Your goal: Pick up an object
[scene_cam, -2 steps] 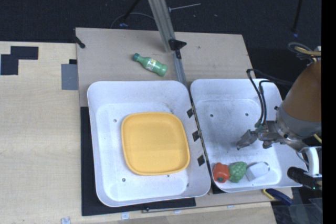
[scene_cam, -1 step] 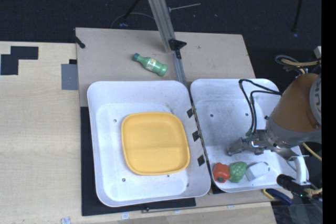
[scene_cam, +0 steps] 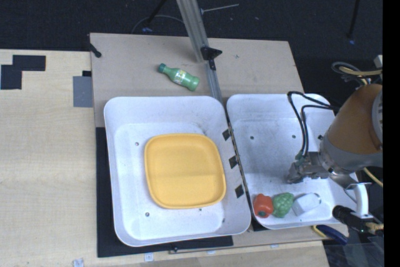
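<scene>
We see two shallow white bins side by side on the bench. The left white bin (scene_cam: 125,134) holds a square yellow plastic plate (scene_cam: 185,170), lying flat near its middle. In the right white bin (scene_cam: 262,128), three small things cluster at the near edge: a red and orange rounded toy (scene_cam: 263,205), a knobbly green toy (scene_cam: 282,204) touching it, and a pale white piece (scene_cam: 306,203) just beside that, whose shape we cannot make out. The grey two-finger gripper (scene_cam: 300,172) hangs over the right bin, just above that cluster and apart from it; nothing sits between its tips, though we cannot tell their spacing. A small green plastic bottle (scene_cam: 179,77) lies on its side on the bench behind the left bin.
</scene>
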### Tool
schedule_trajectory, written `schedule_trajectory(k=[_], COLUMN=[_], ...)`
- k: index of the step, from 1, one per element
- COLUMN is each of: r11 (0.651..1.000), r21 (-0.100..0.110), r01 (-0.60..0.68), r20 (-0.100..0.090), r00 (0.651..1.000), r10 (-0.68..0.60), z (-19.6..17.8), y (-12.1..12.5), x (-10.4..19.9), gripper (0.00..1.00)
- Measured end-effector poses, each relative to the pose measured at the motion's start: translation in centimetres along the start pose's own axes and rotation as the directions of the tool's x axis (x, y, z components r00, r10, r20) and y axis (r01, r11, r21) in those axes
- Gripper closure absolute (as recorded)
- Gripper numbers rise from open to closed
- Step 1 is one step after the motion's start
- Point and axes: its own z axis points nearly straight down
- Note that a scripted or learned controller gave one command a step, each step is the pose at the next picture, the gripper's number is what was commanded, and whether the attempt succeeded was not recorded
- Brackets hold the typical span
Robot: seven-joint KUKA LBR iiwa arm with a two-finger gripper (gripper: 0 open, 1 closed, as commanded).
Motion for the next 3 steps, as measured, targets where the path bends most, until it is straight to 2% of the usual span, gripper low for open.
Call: schedule_trajectory(k=[1,2,3], r11=[1.0,1.0,1.0], r21=[-0.003,-0.004,0.0], r01=[0.0,0.002,0.001], r20=[0.002,0.002,0.001], r00=[1.0,1.0,1.0], r10=[0.0,-0.002,-0.001], z=[-5.1,-11.3,-12.1], y=[0.2,0.3,0.3], x=[-1.1,-1.0,-1.0], gripper=[1.0,1.0,1.0])
